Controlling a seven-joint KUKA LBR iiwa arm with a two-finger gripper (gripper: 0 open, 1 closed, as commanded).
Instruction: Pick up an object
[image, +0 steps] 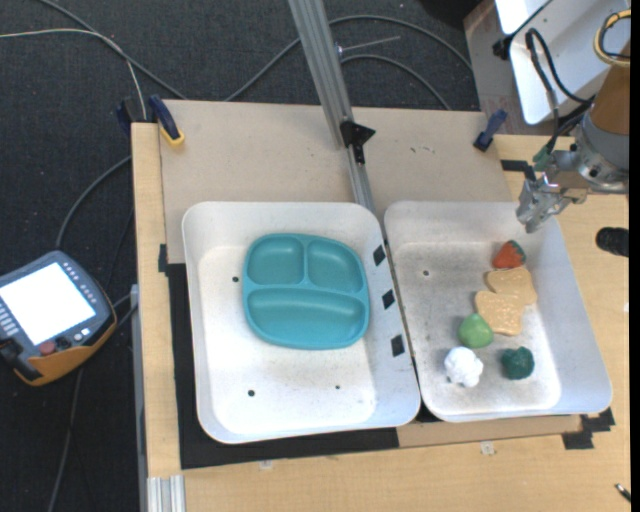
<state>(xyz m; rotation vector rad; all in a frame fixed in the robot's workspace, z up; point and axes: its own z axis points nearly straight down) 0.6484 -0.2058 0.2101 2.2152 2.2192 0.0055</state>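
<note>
1. the tool (536, 212) hung over the far right edge of the right bin (440, 395); whether it was spread or pressed together could not be told, and nothing showed in its grip.
2. just below it lay a small red object (508, 254), then two tan bread-like pieces (506, 298).
3. nearer the front sat a light green ball (475, 331), a white lumpy object (463, 367) and a dark green object (517, 363).
4. the left bin (215, 400) held a teal divided plate (304, 291).
5. both bins rested on the table (250, 150).
</note>
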